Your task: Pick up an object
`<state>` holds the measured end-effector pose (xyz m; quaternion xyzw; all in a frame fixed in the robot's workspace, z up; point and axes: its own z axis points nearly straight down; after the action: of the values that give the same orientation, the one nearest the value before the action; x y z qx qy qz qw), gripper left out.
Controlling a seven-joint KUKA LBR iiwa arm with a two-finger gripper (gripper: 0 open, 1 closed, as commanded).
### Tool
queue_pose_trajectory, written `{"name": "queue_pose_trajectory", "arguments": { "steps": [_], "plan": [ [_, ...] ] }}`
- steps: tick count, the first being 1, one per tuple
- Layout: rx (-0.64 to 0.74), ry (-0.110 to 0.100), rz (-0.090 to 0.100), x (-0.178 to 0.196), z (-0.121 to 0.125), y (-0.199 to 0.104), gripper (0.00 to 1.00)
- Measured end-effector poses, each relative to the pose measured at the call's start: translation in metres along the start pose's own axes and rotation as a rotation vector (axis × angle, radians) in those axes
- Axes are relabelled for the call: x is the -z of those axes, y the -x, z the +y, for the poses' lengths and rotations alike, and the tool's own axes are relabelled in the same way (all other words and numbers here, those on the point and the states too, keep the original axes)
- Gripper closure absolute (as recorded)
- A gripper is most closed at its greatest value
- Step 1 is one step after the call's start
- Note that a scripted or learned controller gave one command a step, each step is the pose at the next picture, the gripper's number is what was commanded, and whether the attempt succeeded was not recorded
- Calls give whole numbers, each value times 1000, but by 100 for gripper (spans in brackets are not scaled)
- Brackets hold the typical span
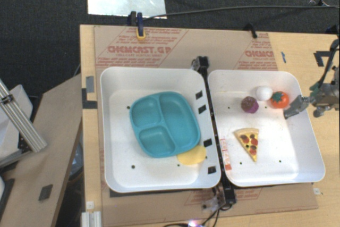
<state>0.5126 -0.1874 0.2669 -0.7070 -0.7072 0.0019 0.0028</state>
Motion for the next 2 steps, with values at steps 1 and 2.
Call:
{"name": "queue_pose_trajectory", "arguments": {
  "steps": [1, 2],
  "plan": [
    [3, 9, -2, 5, 2, 0, 0],
    [0, 4, -1, -49, 2, 10, 0]
  ]
}}
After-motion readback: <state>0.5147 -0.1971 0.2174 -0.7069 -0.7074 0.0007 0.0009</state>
